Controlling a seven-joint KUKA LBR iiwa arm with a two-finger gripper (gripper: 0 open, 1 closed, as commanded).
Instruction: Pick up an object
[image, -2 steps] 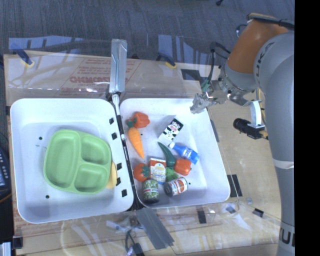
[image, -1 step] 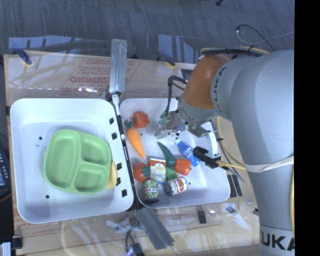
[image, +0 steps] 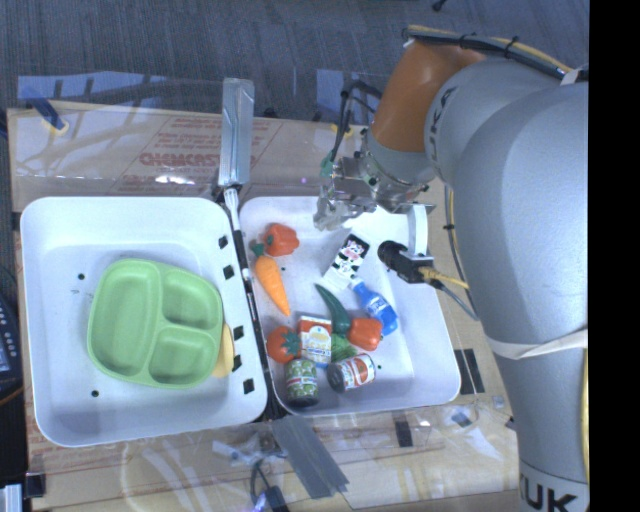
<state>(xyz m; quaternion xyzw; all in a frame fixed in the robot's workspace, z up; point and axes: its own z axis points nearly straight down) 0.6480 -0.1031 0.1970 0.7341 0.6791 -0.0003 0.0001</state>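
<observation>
"UK" on arm base (image: 553, 497) (letters cut off)

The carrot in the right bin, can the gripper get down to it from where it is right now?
Probably yes. The carrot lies bare near the bin's left wall, nothing on top; the gripper hangs just above and right of it.

The divided tray (image: 153, 323) lies in the left bin (image: 40, 230). In the right bin (image: 440, 350), the carrot (image: 272, 283) lies at the left, the carton (image: 348, 260) to its right, the can (image: 351, 372) nearest the front edge.
</observation>
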